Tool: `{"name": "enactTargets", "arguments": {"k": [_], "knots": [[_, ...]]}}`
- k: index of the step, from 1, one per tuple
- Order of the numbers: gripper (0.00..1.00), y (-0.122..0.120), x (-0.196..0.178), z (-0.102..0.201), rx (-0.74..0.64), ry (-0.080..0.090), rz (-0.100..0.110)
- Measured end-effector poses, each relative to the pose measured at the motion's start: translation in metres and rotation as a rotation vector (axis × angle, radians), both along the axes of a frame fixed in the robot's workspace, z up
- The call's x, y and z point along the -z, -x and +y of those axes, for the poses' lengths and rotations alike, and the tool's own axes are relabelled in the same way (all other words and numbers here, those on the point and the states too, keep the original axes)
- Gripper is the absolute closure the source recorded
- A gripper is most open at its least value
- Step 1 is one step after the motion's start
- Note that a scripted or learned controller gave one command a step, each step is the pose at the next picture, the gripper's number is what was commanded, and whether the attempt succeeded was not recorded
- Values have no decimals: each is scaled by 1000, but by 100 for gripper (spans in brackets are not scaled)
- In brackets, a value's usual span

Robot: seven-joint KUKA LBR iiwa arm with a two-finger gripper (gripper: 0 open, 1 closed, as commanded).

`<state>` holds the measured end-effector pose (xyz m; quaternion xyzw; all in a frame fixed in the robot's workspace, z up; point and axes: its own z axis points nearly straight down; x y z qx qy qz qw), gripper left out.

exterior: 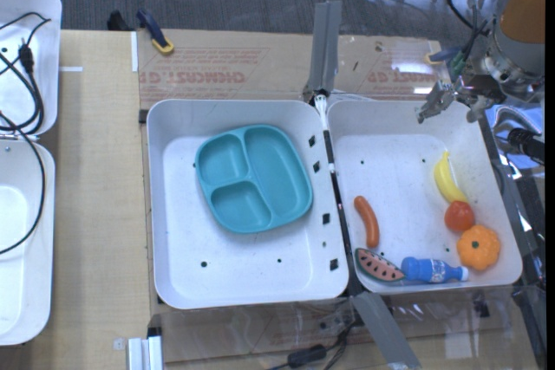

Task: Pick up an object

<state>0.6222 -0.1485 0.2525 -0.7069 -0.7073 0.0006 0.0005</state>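
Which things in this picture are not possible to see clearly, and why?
- Tool, camera view: small and cluttered with cables; whether it is open or shut is unclear.
- Arm: cut off by the top and right edges.
- Blue bottle: label too small to read.
- Watermelon slice: its near edge lies against the bin rim, partly hidden.

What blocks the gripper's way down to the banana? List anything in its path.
Nothing visible does. The gripper hangs over the far edge of the right bin, and the banana lies below it on bare bin floor. The tomato and orange sit on the banana's near side, out of that path.
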Motion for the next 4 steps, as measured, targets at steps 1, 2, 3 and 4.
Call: {"name": "enactTargets", "arguments": {"k": [1,2,3,4], "knots": [[0,15,106,-47,3,0,1],[0,20,161,-64,-9,-12,-3],[100,21,151,-66,-7,-6,-3],[100,20,65,41,-1,0,-1]]}}
